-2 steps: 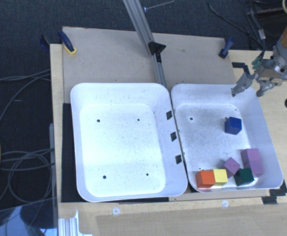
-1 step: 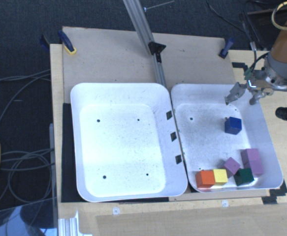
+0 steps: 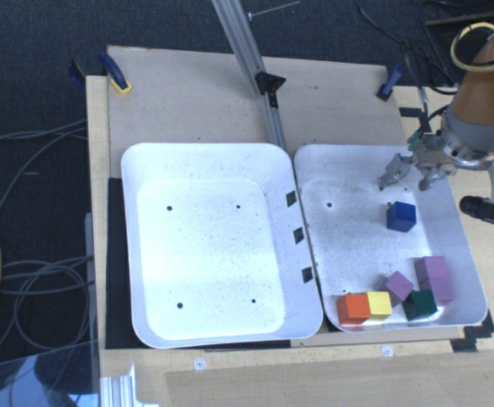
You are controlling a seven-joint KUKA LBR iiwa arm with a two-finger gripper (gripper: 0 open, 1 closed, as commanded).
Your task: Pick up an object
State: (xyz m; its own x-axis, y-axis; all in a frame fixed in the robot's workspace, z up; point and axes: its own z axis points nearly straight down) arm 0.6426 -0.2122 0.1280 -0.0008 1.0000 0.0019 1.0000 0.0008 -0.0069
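Blue cube is sitting in the right bin, just near of the gripper, whose fingers are hanging spread, holding nothing.

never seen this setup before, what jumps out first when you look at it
The eye goes first to the cluster of small coloured blocks at the near end of the right shallow white bin: an orange block, a yellow block, a dark green block and two purple blocks. A lone blue cube sits apart mid-bin, with the grey arm's two-finger tool open just beyond it, holding nothing.
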